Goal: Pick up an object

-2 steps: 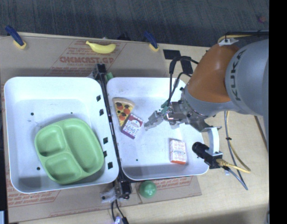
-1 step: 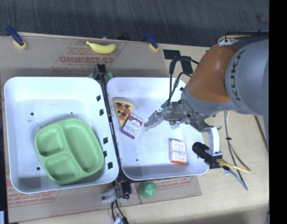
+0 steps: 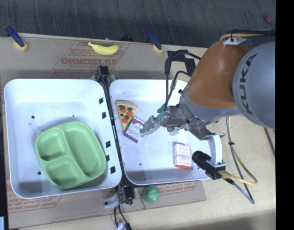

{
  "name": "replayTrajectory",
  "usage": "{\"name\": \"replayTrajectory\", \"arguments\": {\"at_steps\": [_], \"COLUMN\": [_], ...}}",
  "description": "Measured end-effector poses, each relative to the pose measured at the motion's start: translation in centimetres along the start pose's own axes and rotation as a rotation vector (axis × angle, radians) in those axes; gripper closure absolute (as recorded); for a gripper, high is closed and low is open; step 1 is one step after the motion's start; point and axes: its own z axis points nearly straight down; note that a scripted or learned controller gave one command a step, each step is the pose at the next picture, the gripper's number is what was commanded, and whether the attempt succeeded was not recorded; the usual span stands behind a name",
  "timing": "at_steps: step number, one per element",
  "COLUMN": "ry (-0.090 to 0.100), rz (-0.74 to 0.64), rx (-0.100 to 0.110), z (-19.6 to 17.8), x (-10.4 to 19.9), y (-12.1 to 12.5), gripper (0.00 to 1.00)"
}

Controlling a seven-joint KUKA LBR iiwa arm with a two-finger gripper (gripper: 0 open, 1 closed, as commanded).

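Down at the near edge a green ball (image 3: 150,193) is sitting on the bench (image 3: 243,200), and just past it a small orange-and-white box (image 3: 182,155) is lying in the right bin (image 3: 152,87). Farther in, the arm is hovering its gripper (image 3: 149,125) right beside a purple packet (image 3: 133,129) and a pizza-slice toy (image 3: 125,111), apparently closing in for the grasp; whether the jaws are apart I cannot tell. Next it is needing to centre over one piece and drop squarely onto it.

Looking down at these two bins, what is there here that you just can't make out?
- Gripper: small and blurred, so open or shut is unclear.
- Purple packet: print too small to read.
- Right bin: its right side is hidden under the arm.
- Orange-white box: label unreadable.
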Motion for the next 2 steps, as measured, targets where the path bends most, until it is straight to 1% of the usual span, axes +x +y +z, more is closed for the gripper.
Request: {"name": "replayTrajectory", "arguments": {"at_steps": [1, 2], "ry": [-0.001, -0.001], "rz": [-0.002, 0.001], "rx": [0.004, -0.002], "z": [7.9, -0.5], "x": [6.6, 5.1], "y": [-0.1, 4.5], "gripper": [0.0, 0.0]}}
